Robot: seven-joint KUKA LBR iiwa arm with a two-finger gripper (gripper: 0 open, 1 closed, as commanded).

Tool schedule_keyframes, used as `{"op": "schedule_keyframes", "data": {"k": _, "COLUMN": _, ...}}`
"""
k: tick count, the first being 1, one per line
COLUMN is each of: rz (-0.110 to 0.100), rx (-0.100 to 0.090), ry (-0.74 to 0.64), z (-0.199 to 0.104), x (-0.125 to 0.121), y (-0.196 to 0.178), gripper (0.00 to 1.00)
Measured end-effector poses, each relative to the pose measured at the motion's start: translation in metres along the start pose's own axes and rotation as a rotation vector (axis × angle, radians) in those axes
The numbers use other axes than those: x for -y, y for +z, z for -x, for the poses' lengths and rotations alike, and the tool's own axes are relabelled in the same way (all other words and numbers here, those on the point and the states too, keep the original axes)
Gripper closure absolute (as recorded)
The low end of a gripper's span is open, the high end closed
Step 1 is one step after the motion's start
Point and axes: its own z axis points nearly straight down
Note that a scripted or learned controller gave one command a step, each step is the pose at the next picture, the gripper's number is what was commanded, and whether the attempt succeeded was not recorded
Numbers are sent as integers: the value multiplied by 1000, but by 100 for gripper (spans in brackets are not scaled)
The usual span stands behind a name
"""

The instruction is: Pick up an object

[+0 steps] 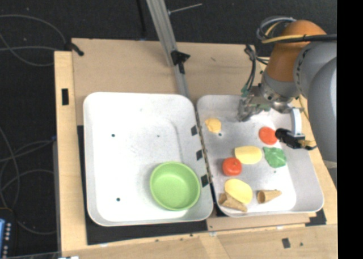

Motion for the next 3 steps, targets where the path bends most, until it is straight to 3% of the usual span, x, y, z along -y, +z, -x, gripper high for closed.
{"op": "schedule_keyframes", "data": {"k": 2, "rz": 4, "rx": -8, "ry": 4, "z": 7, "x": 5, "y": -103, "gripper": 100}}
{"op": "schedule_keyframes", "data": {"k": 3, "rz": 0, "rx": -10, "ry": 1, "z": 7, "x": 4, "y": -111, "gripper": 100}}
